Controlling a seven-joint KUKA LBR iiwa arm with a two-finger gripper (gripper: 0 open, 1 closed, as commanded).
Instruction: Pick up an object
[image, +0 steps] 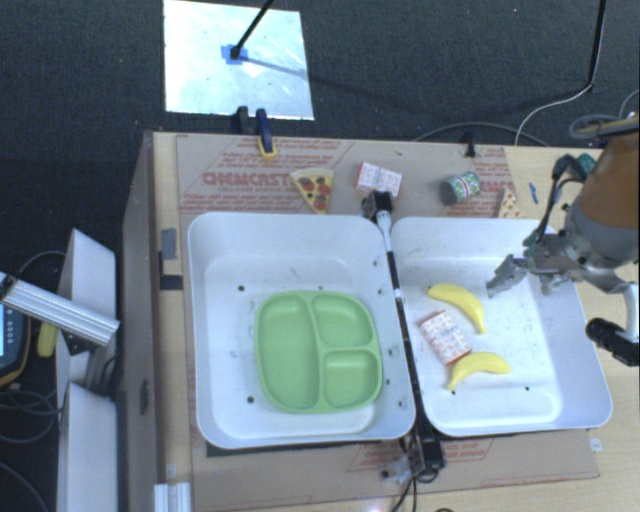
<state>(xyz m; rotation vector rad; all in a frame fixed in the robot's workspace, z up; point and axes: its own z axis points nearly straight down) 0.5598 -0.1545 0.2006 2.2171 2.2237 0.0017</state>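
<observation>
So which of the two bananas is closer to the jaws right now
The upper banana, lying above the small red-and-white packet. The other banana lies below that packet, farther from the gripper.

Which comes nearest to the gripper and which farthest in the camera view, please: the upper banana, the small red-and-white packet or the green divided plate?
From the gripper:
1. Upper banana, right bin, just left of the gripper.
2. Red-and-white packet, right bin, lower left.
3. Green divided plate, left bin.

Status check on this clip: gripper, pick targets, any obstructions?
Gripper over right bin, holding nothing. Two bananas and a small packet lie loose below-left. Nothing blocking them.
</observation>
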